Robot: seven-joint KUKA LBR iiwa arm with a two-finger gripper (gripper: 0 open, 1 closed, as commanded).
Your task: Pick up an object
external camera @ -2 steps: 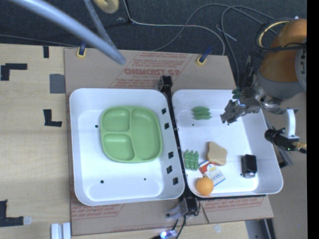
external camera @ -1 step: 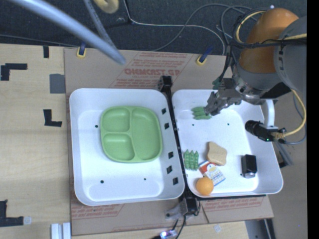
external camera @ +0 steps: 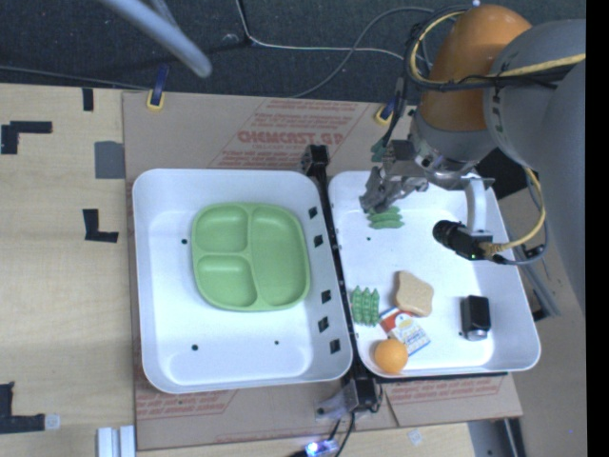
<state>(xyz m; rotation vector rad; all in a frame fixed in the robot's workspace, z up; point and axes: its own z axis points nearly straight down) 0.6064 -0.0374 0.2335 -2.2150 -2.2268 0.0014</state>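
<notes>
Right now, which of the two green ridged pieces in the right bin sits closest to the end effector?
The upper green piece, lying just under the end effector near the bin's top left. The other green piece lies lower, beside the bread slice.

We found the divided plate (external camera: 251, 256) lying in the left bin (external camera: 157, 274). Right of that plate, in the right bin (external camera: 504, 336), lay the bread slice (external camera: 415, 294), with the round fruit (external camera: 388, 355) nearer us.

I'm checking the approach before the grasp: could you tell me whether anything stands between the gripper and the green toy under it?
Nothing visible does. The gripper hangs directly above the green toy in the right bin; other items lie nearer the front.
</notes>
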